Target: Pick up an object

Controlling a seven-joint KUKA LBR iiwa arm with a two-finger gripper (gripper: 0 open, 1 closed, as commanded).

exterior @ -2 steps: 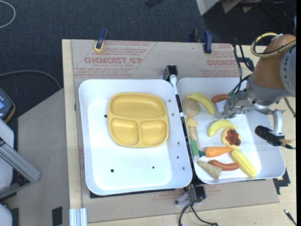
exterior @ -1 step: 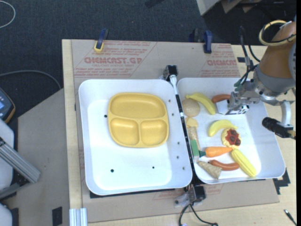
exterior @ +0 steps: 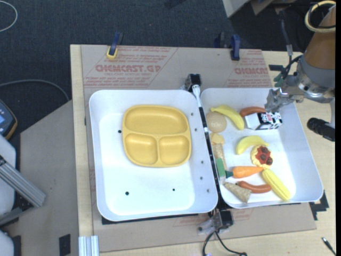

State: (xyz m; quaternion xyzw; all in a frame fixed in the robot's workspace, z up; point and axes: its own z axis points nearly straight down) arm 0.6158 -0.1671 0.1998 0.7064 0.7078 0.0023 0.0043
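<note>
Fingertips of the grey two-finger gripper (exterior: 273, 111) blend into a small black-and-white block (exterior: 270, 120) directly beneath them, so their spread cannot be told, nor whether the block is touched. A red plastic sausage (exterior: 251, 111) lies just left of the block, with a yellow plastic banana (exterior: 229, 115) beyond it. All sit in the right shallow white bin (exterior: 298, 143). Most of the arm is cut off at the frame's edge.

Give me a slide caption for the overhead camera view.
Claw poised over toy food in the right bin; yellow divided tray in the left bin.
</note>
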